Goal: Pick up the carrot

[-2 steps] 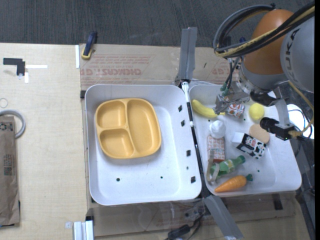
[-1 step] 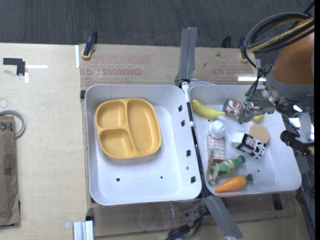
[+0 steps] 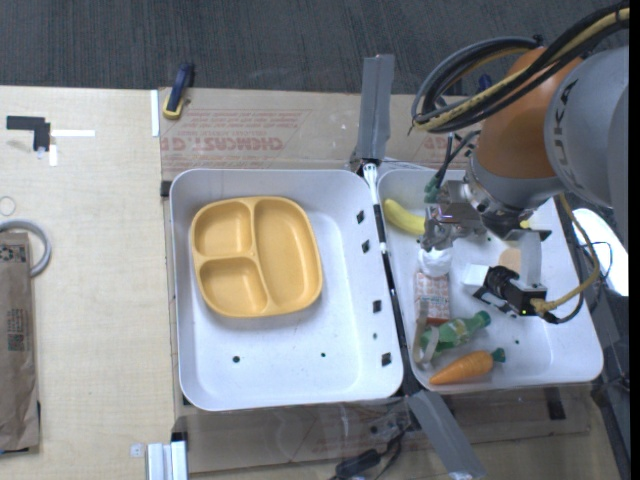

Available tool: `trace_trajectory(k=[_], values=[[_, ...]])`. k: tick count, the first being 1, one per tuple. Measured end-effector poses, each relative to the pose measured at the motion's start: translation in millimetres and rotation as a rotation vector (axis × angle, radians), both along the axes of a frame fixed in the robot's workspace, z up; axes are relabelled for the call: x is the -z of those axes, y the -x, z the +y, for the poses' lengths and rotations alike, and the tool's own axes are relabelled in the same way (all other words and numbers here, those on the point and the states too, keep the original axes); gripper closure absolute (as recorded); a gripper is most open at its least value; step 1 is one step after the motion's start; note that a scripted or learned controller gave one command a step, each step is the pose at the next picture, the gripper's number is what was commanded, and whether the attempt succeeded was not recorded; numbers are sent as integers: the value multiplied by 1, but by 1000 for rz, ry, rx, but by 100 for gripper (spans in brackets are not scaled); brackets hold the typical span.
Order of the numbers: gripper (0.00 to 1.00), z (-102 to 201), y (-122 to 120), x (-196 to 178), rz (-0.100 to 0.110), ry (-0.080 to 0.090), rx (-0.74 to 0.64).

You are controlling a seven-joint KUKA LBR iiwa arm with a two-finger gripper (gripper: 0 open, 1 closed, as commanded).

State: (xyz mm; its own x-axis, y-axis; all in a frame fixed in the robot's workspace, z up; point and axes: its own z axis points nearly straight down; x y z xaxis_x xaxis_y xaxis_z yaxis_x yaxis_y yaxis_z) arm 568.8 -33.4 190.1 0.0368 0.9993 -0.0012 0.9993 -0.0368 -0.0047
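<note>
- Carrot [image 3: 466,367] lies at near edge of right bin [image 3: 560,363], beside a green-capped bottle [image 3: 452,334]; nothing is touching it.
- Claw [image 3: 437,230] hangs over far part of same bin, near banana [image 3: 403,216], above a clear bottle [image 3: 433,286]. Can't tell if it's apart or together; nothing seen in it.
- Step, by my read: approach, pre-grasp.
- Next move prob. needs travel toward near edge, align w/ carrot's long axis, descend clear of green-capped bottle.
- Left bin [image 3: 280,368] holds yellow divided plate [image 3: 257,256].

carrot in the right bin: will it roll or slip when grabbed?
The carrot looks tapered and smooth, so fingers may slide toward its tip. It lies on its side, so a nudge could roll it. It looks like a rigid toy, probably light.
</note>
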Motion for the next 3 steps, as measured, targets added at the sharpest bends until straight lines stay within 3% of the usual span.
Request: trace_trajectory(k=[1, 2, 3], values=[[100, 41, -23, 0, -3, 1, 14], [100, 92, -75, 0, -2, 3, 90], [100, 29, -87, -1, -3, 3, 279]])
